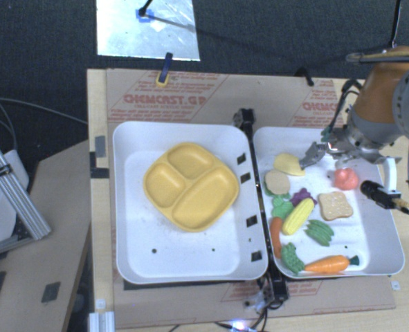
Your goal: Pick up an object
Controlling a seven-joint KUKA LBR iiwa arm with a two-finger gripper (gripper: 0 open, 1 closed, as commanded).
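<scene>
Currently the fingers (311, 156) stand spread with nothing between them, low over the rear of the right bin (384, 247). They sit between a pale yellow piece (287, 163) and a pink fruit (346, 179), and I treat either as the object to pick.

Risk, as I judge it: closing over this gap grips nothing, or a fingertip nudges the round fruit away.

Further forward lie a bread slice (335, 205), corn (296, 216), grapes (302, 197), pea pods (320, 232) and a carrot (326, 263). This crowding invites double contact.

The left bin (135, 241) holds a yellow divided plate (191, 186).
</scene>
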